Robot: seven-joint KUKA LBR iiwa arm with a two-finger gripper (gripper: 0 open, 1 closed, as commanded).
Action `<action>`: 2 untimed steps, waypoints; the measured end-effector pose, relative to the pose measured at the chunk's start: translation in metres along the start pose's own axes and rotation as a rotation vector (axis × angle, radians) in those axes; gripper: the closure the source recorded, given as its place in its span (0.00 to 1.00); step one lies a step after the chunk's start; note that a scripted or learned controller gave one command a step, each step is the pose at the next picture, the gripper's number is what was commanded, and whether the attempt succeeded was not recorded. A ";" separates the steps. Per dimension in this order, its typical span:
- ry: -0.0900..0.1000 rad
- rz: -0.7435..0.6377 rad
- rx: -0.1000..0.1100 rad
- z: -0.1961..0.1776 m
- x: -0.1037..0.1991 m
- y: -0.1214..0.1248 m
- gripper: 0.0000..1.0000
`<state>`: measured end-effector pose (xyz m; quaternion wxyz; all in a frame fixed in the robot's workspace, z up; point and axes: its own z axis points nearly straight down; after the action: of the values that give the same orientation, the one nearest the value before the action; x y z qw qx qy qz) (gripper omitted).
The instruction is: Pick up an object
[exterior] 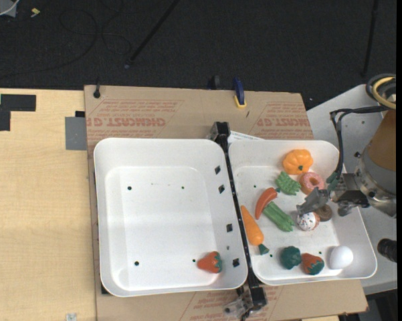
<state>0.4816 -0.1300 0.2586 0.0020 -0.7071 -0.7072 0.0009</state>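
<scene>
1. You look down on a light wooden benchtop [33,199] with dark rectangular patches near its left edge.
2. A brown printed cardboard sheet [187,112] lies across it.
3. Behind, dark carpeted floor [187,32] carries loose black cables [147,39].

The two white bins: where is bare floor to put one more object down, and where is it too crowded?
The left bin is bare except for a red strawberry toy at its near right corner. The right bin is crowded: toys fill its middle, with the gripper among them. Only its far left corner, beside the orange pumpkin, is bare.
</scene>
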 end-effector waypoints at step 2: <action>-0.005 0.000 -0.010 0.170 0.046 0.044 0.00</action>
<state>0.5253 -0.0841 0.0885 -0.0031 -0.7069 -0.7073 -0.0008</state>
